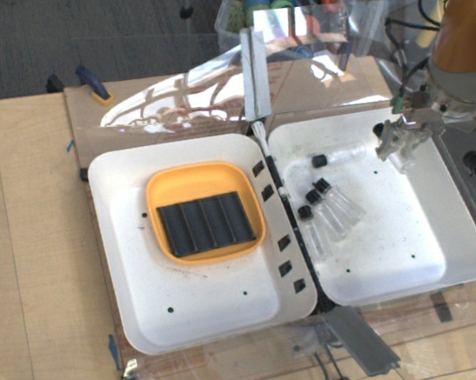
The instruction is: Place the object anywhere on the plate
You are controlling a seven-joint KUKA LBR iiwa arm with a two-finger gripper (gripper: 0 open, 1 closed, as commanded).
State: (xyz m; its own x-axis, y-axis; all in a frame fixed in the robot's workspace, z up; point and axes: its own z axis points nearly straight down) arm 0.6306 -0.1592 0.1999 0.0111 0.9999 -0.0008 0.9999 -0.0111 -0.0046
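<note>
Tubes, clear plastic with black caps, lay loose in the right white bin. Left bin held an orange rounded-square plate bearing a ribbed black block. Farther back, hand hovered; grip state indeterminate.

Hand low at the right

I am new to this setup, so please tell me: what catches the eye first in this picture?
The orange plate in the left bin, with a dark ribbed block lying on it, stands out most. In the right bin lie clear tubes with black caps, and the pincer hangs near its upper right corner.
</note>
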